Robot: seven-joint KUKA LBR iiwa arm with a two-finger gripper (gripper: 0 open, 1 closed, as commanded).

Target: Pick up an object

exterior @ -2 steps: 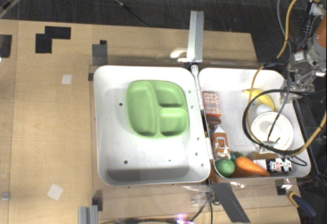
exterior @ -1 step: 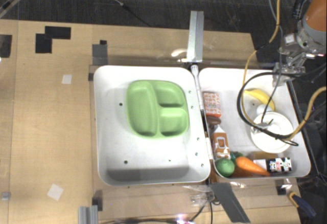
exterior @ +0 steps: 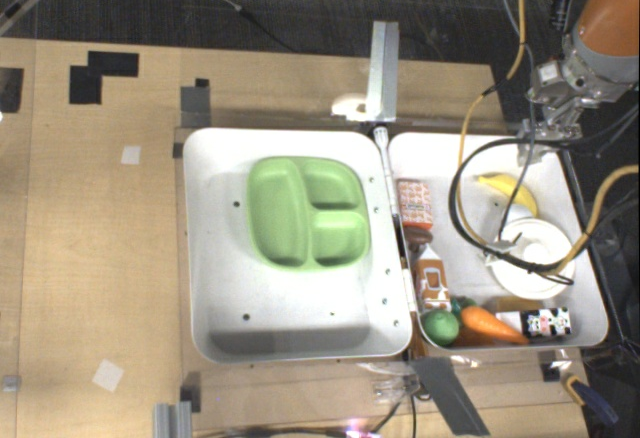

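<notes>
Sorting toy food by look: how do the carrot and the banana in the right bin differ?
The carrot is orange and lies along the near end of the right bin; the banana is yellow and lies toward the far end. The carrot tapers to a point and looks straight; the banana curves. The carrot lies next to a green ball; the banana lies by a white plate. Both rest on the bin floor.

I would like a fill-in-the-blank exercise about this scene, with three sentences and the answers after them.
1. The green divided tray lies in the ____ bin.
2. The carrot lies directly beside the small ____ ball.
3. The banana lies in the right bin, its colour being ____.

Missing words: left; green; yellow
</notes>
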